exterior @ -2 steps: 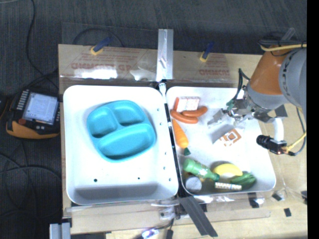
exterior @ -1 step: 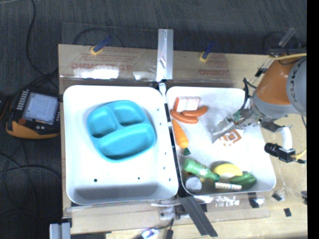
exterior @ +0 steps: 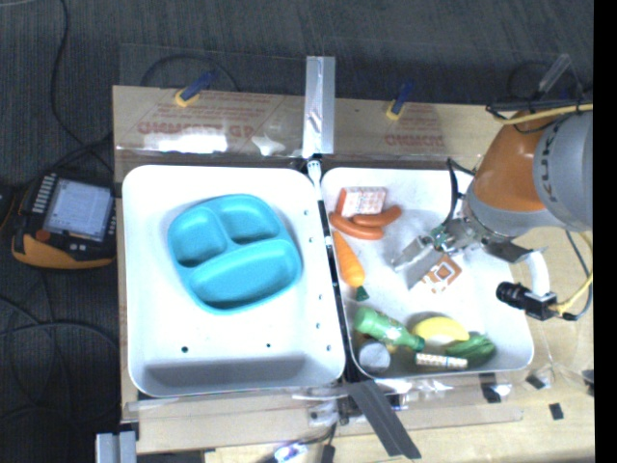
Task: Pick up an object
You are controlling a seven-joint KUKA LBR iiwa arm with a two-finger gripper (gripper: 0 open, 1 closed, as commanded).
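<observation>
Two shallow white plastic bins sit side by side on the bench: left bin (exterior: 154,355), right bin (exterior: 511,350). Grey arm w/ orange band (exterior: 525,177) reaches in over the right bin's right edge. A blue three-compartment plastic tray (exterior: 234,249) fills the middle of the left bin.

Gripper (exterior: 424,256) is low, about mid right bin; can't tell how wide it's set or whether it has hold of anything.

Candidates to pick, all in the right bin: green plastic bottle (exterior: 384,328) and yellow lemon (exterior: 439,331) along the near edge, orange carrot (exterior: 349,260) against the left wall, red-orange sausage (exterior: 364,223) near the far-left corner, red-and-white small box (exterior: 362,201) just behind it, small orange-white square piece (exterior: 443,274) just beside the gripper.

Risks, prob.: the square piece is small and flat, so the tips could close over it and miss; items are crowded at the near edge, so a descent there may knock neighbours aside or catch two at once.
</observation>
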